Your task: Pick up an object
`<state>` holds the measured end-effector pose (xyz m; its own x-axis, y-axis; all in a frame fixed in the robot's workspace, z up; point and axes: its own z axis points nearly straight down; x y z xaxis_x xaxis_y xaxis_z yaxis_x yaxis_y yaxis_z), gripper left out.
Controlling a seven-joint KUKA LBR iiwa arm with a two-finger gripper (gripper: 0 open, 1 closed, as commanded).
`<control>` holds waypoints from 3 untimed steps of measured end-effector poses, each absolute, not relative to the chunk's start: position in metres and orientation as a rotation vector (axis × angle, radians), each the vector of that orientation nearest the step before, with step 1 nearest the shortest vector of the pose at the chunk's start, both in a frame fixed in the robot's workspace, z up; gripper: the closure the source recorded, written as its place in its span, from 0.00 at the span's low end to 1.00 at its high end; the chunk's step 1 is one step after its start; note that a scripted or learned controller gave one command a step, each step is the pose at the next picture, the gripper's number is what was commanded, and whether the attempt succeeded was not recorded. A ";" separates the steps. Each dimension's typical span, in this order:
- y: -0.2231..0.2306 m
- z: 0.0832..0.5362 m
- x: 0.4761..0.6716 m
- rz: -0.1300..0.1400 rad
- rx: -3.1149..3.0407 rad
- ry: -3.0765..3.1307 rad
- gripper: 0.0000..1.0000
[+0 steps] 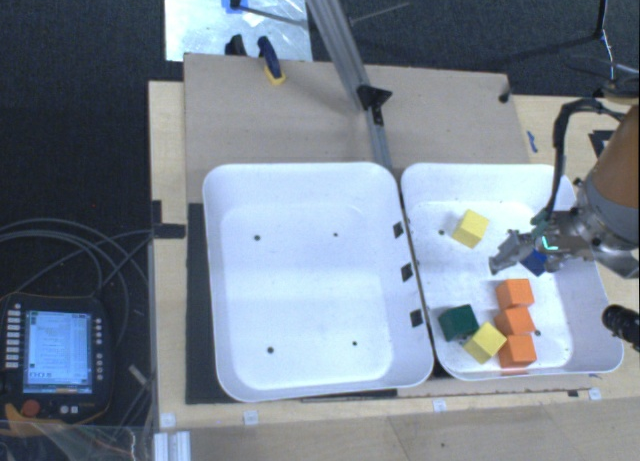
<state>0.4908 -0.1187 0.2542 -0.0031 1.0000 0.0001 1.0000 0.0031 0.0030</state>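
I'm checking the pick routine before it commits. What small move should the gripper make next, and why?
Probably a short descent onto the blue block. The gripper hovers in the right bin about over that block, with the orange blocks just in front and a yellow block behind, so going straight down looks least likely to knock the neighbours. Whether it is centred is hard to tell.

Can't make out much of the blue block (533, 263), mostly tucked under the gripper (506, 252); arm (612, 199) chopped off at right edge.
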 end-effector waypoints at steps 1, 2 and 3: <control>-0.112 0.203 0.499 -0.002 2.220 2.227 0.00; -0.110 0.160 0.502 -0.003 2.221 2.226 0.00; -0.110 0.108 0.502 -0.003 2.222 2.226 0.00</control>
